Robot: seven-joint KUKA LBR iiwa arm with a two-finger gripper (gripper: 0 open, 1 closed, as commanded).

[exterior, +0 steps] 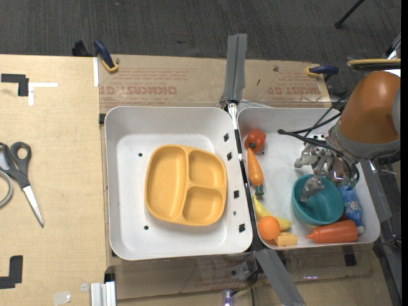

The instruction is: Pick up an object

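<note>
Camera view — tool (315, 187) over teal bowl (318, 203)

The only lettering in view is red print on the brown cardboard sheet (167, 85) that lies under the far edges of the two white bins. It sits at about twelve o'clock from the left bin (121, 183), and a second patch of the same print sits at about twelve o'clock from the right bin (280, 121). Seen from this camera the print is upside down. The larger line seems to read "CHEMICALS", but the letters are small and blurred, so that reading is unsure. The finer lines around it are too small to make out. Nothing else bears legible writing.
</note>
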